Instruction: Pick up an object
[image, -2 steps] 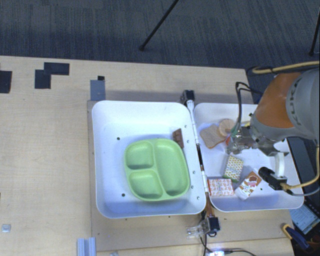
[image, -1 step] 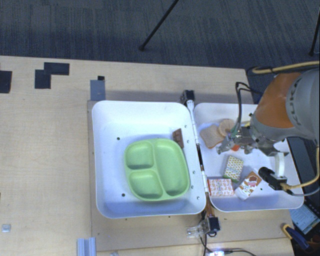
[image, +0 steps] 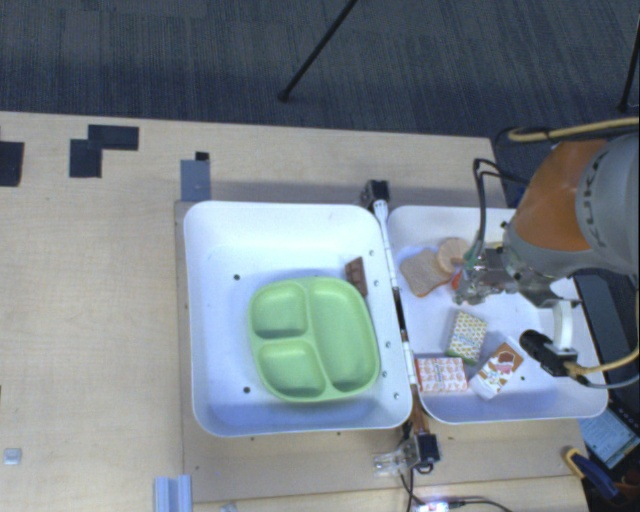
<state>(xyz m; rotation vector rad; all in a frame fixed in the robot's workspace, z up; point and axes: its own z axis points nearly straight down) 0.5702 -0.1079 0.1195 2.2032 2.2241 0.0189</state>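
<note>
Several small objects lie around the end effector (image: 470, 283): a tan piece (image: 425, 270) just left of it, a patterned packet (image: 466, 334) just below. Its grip state I cannot tell.

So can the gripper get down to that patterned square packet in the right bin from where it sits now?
Probably yes. The gripper hangs in the right bin just above the patterned square packet, and nothing lies on top of the packet. The small cartons beside it sit close, so a wide approach might nudge them.
</note>
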